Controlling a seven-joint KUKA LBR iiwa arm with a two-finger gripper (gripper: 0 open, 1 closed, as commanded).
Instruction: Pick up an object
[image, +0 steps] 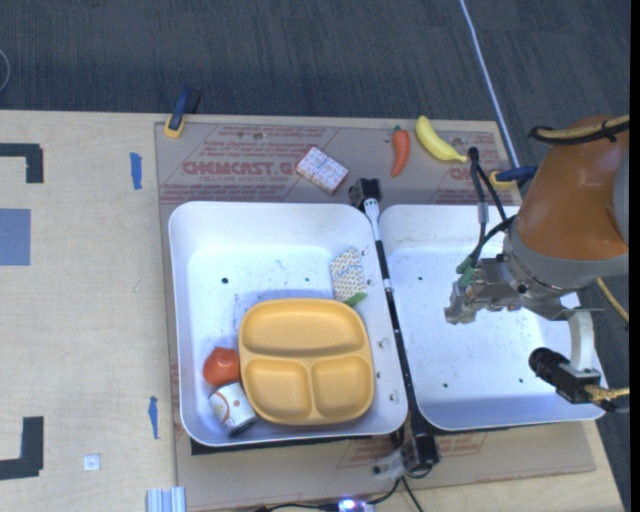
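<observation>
Every candidate for the pick lies in the left bin (190, 300), and the largest is the yellow divided plate (305, 360), which sits flat against that bin's near-right area, its three compartments facing up. It looks like moulded plastic — stiff, light and probably slick — and its broad, low form gives a two-finger grip little to close on except the raised rim or one of the ridges between compartments; a pinch there could slip or tip the plate. Touching the plate's left edge is a small orange-red rounded toy (221, 366), likely light and firm but inclined to roll away from closing fingers. Just in front of that, at the plate's near-left corner, lies a small white and orange cylinder (231, 407) on its side, best taken across its narrow width. Beyond the plate's far-right corner a patterned cloth-like piece (347, 273) leans near the bin's dividing wall — soft and easy to pinch, though crowded by that wall. The gripper (470, 300) is well to the right of the plate, over the right bin (440, 400), with nothing visible between its fingers; whether they are spread or closed cannot be made out from this angle. The grey arm with its orange band (575, 200) reaches in from the right, wrist pointing down and leftward toward the bins' shared wall.
</observation>
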